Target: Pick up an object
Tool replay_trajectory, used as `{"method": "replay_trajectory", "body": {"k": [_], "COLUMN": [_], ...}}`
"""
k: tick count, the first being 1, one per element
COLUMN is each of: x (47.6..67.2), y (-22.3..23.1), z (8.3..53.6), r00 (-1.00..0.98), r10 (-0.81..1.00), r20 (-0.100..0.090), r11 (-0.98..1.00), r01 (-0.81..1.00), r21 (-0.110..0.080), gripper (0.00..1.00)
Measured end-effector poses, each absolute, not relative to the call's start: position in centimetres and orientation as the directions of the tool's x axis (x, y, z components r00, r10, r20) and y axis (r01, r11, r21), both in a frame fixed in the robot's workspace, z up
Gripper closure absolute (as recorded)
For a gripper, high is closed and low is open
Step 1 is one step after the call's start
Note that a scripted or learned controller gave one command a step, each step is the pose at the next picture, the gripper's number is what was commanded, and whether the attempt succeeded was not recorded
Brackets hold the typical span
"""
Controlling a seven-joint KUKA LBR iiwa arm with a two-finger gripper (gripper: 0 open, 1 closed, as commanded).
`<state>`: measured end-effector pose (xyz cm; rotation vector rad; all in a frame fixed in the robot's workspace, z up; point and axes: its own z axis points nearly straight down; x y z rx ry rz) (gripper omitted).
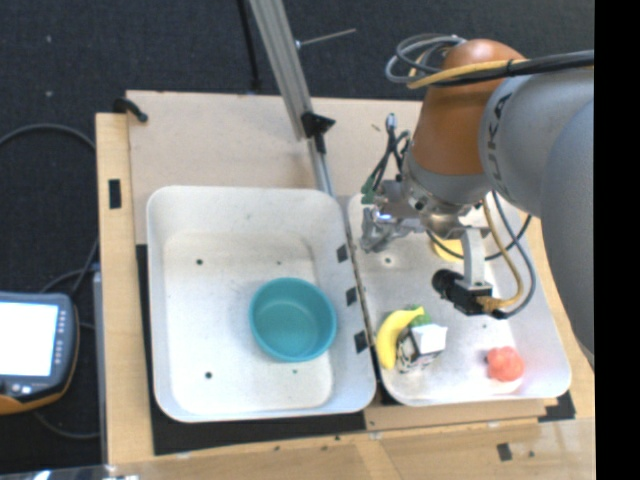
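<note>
Right bin (545,363): curved yellow banana (390,334)

- Dark carpet-like floor (120,28) all around, speckled.
- Pale wooden bench (215,143) in the middle, seen from above at a slant.
- Slanted metal post (285,58) rising from the bench's far side, with a black clamp (318,124) low on it.
- Black cable (40,143) curving over the floor at left.
- Lit screen (30,343) at the left edge, perhaps a control pendant, in a grey and orange case.
- Even light, soft shadows.
</note>
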<state>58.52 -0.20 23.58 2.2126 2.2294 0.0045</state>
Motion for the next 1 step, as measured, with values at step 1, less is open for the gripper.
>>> {"method": "replay_trajectory", "body": {"k": [1], "x": [60.94], "y": [4.42], "z": [24.75], "r00": [-0.008], "r10": [1.0], "r20": [0.002], "r11": [0.008], "r01": [1.0], "r21": [0.003], "gripper": [1.0]}}
